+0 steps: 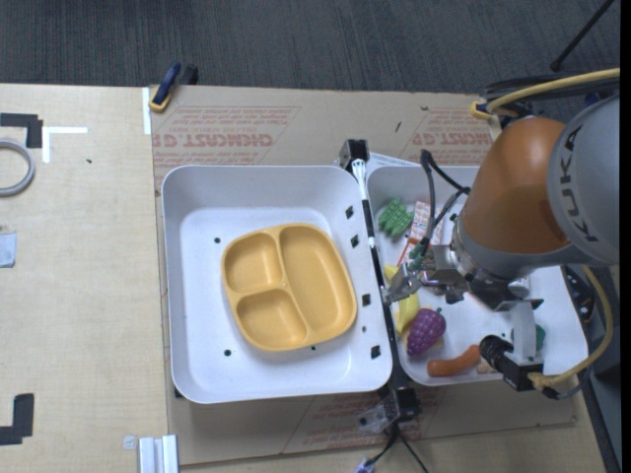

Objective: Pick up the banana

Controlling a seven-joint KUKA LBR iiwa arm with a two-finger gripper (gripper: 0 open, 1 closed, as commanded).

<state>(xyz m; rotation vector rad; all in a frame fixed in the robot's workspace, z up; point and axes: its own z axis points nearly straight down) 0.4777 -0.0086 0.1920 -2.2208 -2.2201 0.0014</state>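
Observation:
The yellow banana lies along the left wall of the right bin, and its upper end peeks out higher up the wall. My gripper is down in that bin, right over the banana's middle, and covers part of it. The grey arm with its orange band reaches in from the right and hides much of the bin's floor.
In the right bin, purple grapes sit just below the banana, an orange carrot-like piece lies near the front wall, and a green vegetable lies at the back. The left bin holds a yellow divided plate.

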